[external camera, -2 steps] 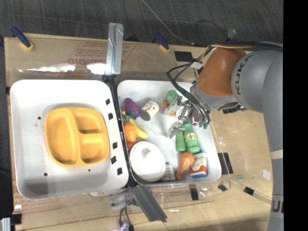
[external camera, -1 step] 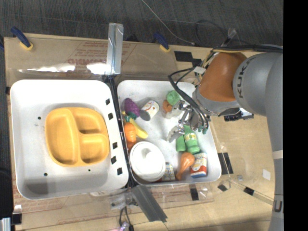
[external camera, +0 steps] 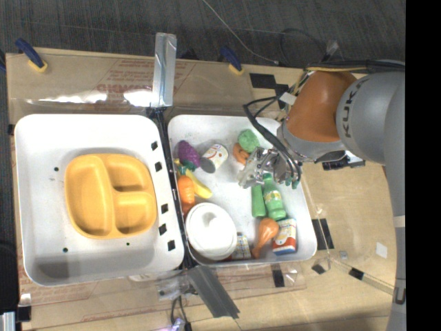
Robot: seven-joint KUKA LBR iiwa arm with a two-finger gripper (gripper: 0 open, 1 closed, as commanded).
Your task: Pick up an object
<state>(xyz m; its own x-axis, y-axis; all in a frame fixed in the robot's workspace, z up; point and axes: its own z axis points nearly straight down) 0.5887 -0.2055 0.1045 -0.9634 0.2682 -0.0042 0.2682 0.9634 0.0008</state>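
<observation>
**Jaws low in the right bin, nothing lifted yet**

The gripper (external camera: pixel 265 171) sits down among the toys in the right bin (external camera: pixel 306 243), just above the green bottle (external camera: pixel 274 202). Whether the jaws are spread or pinched I cannot tell; the metal parts blur together there. Nothing is visibly between them, so by my judgement the pick is not done: the approach looks made, while the grasp and the lift remain.

The likeliest target is the green bottle, lying near the bin's right wall, directly below the gripper.

Counted, as far as can be made out: two white bins; one yellow tray (external camera: pixel 110 193) in the left bin (external camera: pixel 27 185); in the right bin one white bowl (external camera: pixel 210 229), one purple piece (external camera: pixel 187 154), one small can (external camera: pixel 215 156), one green round piece (external camera: pixel 248 141), one carrot (external camera: pixel 265 233), one red-labelled can (external camera: pixel 286 236), and a few orange and yellow bits by the left wall, too jumbled to count.
</observation>
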